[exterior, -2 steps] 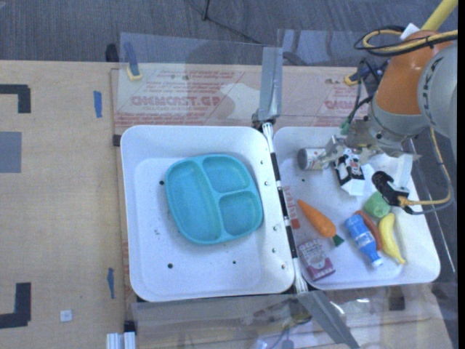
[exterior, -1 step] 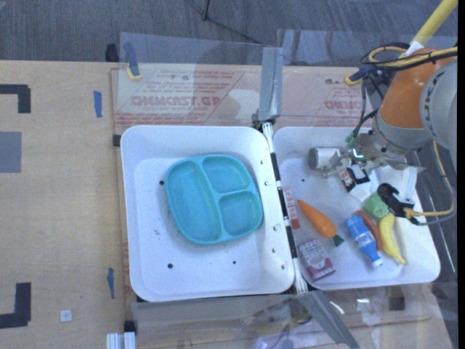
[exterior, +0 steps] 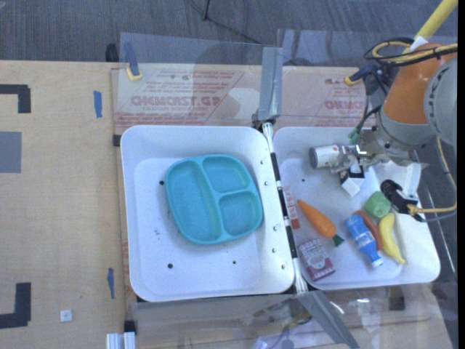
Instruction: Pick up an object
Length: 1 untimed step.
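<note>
"Several toys lie in the right bin (exterior: 429, 264); which suits the gripper (exterior: 341, 160)?"
"Its fingers' state is unclear. The carrot (exterior: 317, 219), at seven o'clock, looks light, rigid, slick—grip mid-body."

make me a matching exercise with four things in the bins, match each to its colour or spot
Things:
1. divided plate
2. carrot
3. banana
4. bottle

Descriptions:
A. yellow, nearest the right bin's right edge
B. blue, lying between the carrot and the banana
C. turquoise, alone in the left bin
D. orange, in the right bin near the divider between bins

Pairs: 1-C, 2-D, 3-A, 4-B
</note>
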### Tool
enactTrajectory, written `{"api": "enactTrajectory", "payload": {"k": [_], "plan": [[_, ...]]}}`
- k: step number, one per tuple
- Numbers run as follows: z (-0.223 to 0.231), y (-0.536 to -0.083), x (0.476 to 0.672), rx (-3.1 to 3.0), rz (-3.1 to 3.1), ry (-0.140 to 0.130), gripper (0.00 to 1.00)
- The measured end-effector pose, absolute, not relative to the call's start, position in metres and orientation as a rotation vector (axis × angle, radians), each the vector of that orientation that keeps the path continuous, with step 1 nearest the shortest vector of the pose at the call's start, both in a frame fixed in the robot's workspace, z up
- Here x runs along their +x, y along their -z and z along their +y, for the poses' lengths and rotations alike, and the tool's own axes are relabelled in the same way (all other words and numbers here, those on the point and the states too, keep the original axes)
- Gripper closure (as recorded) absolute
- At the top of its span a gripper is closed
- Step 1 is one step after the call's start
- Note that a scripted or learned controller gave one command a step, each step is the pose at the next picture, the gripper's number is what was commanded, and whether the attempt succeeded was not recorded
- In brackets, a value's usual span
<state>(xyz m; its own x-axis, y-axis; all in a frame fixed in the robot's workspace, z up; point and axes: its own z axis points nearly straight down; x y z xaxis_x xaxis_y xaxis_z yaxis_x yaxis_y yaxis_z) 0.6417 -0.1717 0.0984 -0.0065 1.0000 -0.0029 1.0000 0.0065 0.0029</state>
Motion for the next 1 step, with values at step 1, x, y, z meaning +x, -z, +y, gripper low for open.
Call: {"api": "enactTrajectory", "payload": {"k": [1], "plan": [[-0.115, -0.2511, 0.6308, 2.249, 2.19, -0.002, 1.0]]}}
